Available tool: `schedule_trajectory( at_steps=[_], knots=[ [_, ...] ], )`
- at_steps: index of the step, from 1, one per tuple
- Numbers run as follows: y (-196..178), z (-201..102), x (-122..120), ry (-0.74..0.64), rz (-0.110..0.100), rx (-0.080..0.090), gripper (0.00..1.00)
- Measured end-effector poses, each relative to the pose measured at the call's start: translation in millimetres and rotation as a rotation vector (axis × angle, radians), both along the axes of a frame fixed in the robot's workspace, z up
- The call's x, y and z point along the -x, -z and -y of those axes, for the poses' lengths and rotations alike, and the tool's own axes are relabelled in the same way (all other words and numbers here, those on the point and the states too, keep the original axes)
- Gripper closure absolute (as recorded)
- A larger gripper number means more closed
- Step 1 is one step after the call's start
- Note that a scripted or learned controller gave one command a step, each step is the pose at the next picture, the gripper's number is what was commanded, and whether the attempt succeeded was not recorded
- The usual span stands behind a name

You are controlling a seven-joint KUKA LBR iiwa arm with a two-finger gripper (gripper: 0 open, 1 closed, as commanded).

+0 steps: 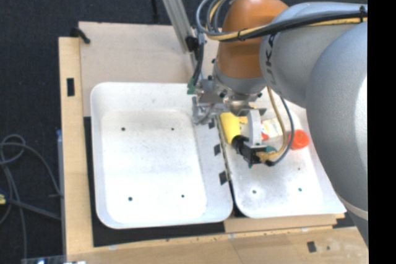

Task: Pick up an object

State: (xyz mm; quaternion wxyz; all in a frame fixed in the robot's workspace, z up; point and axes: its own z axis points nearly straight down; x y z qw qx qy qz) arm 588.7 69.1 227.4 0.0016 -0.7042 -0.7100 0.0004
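Bench stock, as seen from beside it:

- Arm, grey, with orange band: reaching in from the right and covering the far part of the right bin.
- Gripper: hanging low at the far end of the rims where the two bins meet, on the left bin's side. Whether its grip is parted or closed cannot be told.
- Yellow object, oblong: lying in the right bin near its left wall, just beside the gripper, not seen in its grasp.
- Orange object, small: sitting in the right bin, against the arm's edge.
- White-and-red item: lying between those two, partly hidden.
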Motion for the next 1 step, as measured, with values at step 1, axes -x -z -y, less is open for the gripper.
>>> schedule_trajectory(
  at_steps=[1],
  knots=[
    [0.0,3.4,-0.4,0.007,0.001,0.0,0.0]
  ],
)
